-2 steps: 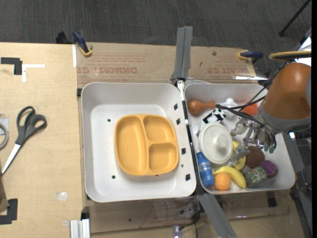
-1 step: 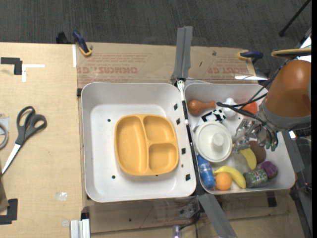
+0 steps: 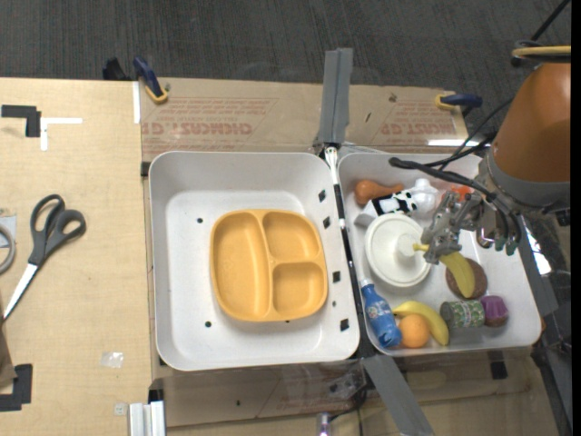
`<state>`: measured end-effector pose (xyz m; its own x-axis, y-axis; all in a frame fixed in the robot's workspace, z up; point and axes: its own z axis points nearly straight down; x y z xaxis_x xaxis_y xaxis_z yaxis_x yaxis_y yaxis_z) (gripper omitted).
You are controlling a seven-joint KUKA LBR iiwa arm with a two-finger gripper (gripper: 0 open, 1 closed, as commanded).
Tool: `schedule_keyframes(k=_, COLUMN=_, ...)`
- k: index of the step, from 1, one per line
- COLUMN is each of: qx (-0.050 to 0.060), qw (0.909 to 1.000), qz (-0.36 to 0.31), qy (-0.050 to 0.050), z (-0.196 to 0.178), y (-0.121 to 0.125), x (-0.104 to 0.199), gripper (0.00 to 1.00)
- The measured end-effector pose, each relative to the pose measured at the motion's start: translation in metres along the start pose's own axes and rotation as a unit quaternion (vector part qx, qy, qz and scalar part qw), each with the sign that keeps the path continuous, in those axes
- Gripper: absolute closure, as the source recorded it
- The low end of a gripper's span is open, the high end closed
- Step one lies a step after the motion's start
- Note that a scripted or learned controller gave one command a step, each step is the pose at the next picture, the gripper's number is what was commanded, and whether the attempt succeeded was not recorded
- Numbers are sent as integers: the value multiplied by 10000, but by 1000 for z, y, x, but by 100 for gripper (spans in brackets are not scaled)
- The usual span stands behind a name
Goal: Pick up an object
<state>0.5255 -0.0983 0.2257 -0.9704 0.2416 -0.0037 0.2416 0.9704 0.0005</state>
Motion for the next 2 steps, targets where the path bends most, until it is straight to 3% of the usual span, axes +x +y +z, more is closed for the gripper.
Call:
schedule_keyframes(k=1, qx=-30, qw=9996, qz=-192, qy=-189, z=92, y=13, x=-54, gripper=100)
schedule_keyframes(k=2, qx=5, qw=9994, qz=-360, qy=-4, z=-75, y=-75, x=-49, gripper=100)
